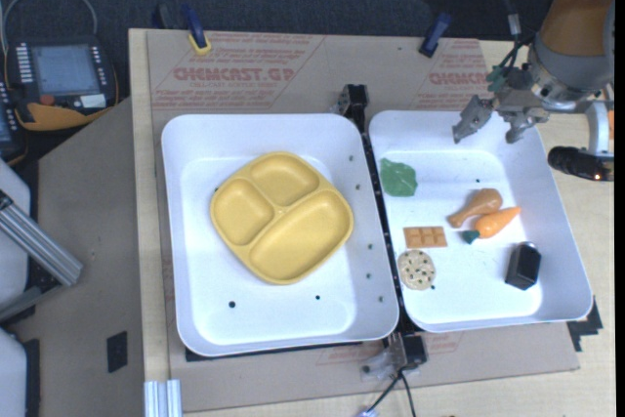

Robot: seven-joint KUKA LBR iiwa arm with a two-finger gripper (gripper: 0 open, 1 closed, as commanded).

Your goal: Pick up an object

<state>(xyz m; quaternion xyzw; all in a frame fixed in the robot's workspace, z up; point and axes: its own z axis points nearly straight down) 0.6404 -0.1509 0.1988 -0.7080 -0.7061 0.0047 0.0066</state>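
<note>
Where the frame runs lowest, the right bin (562, 308) holds its nearest things: a black block (522, 266) at lower right and a round cookie (417, 270) at lower left, well apart. Just above the cookie lies a square cracker (425, 236), almost touching it. Right of the cracker, near the bin's middle, a carrot (491, 223) lies tilted, touching a drumstick (476, 205) just above it. Higher and to the left, close to the bin's left wall, sits a green lump (397, 178). The left bin (186, 210) carries a yellow divided plate (282, 215) at its centre. Toward the upper right of the frame, the gripper (497, 125) hangs over the right bin's top edge, its two fingers (469, 122) spread wide with nothing between them, well apart from every object. Behind it rises the arm (576, 24) with its orange band.
</note>
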